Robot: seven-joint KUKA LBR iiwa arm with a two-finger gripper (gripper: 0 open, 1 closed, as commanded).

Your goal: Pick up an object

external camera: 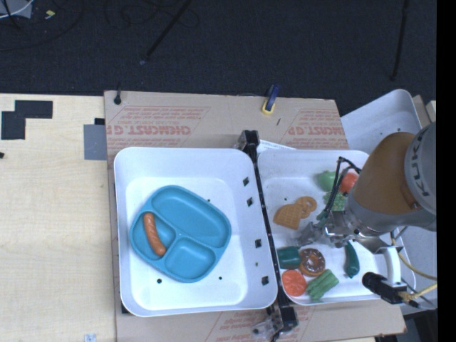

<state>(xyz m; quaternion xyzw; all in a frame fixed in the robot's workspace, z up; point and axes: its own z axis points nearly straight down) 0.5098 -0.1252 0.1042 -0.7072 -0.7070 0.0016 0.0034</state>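
Observation:
The right bin (285, 168) holds several toy foods: a tan waffle piece (293, 213), a teal block (288, 256), a chocolate donut (312, 261), an orange-red slice (293, 283), a green vegetable (323, 284) and a dark green pepper (351, 259). My gripper (322, 231) hangs low over the middle of this bin, just right of the waffle piece and just above the donut. Nothing shows as lifted in it. The arm's orange band (385, 180) covers the bin's right part.
The left bin (135, 164) holds a blue compartment plate (196, 223) with a sausage (152, 234) in its left section. A green piece (326, 179) and a red-orange piece (348, 181) lie at the right bin's back. A black divider (261, 212) separates the bins.

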